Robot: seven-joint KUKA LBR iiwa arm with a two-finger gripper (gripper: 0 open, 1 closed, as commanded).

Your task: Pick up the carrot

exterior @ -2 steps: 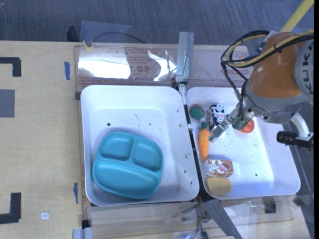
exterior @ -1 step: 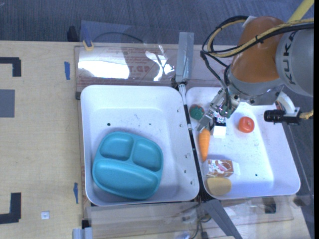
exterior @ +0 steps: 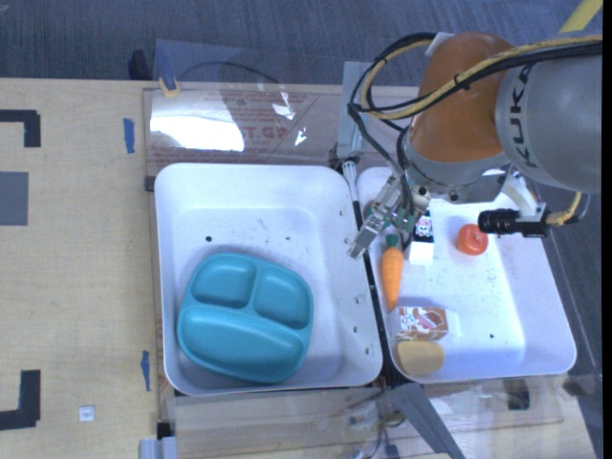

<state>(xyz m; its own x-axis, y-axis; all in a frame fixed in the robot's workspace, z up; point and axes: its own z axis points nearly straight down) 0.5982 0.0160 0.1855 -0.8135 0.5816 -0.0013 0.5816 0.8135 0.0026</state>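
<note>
The carrot [exterior: 392, 273] is orange with a small green top and lies lengthwise near the left wall of the right bin [exterior: 535, 338]. My gripper [exterior: 379, 237] hangs just above and to the left of the carrot's green end, close to the divider between the bins. Its fingers stand apart, one silver fingertip [exterior: 360, 245] over the bin's rim and the other by the carrot's top. Nothing is between them, and the carrot rests on the bin floor.
A white block [exterior: 421, 251] and a small red object [exterior: 471, 240] lie right of the carrot. A printed packet [exterior: 422, 321] and a tan round item [exterior: 419, 357] lie below it. The left bin [exterior: 239, 194] holds a teal divided plate [exterior: 247, 316].
</note>
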